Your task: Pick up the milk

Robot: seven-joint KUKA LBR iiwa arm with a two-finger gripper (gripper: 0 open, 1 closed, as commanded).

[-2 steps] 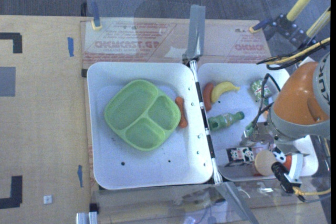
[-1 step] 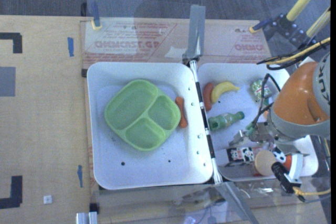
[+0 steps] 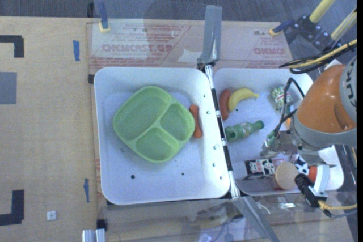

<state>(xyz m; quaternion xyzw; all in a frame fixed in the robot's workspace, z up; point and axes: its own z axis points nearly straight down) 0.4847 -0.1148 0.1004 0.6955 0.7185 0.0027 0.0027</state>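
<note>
The milk [image 3: 260, 167], a small carton with a cow pattern, is lying flat at the lower right of the frame, likely light and crushable, best gripped across its narrow sides, while the pincer [image 3: 279, 143] is hovering just above it, its state impossible to tell.

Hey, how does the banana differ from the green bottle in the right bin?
The banana is yellow and curved; the green bottle is straight, with a pale label around its middle. The banana lies nearer the bin's far edge, close beside a reddish-orange item, while the bottle lies nearer the middle of the bin, closer to the milk carton. Both lie on their sides in the right bin, left of the arm.
</note>
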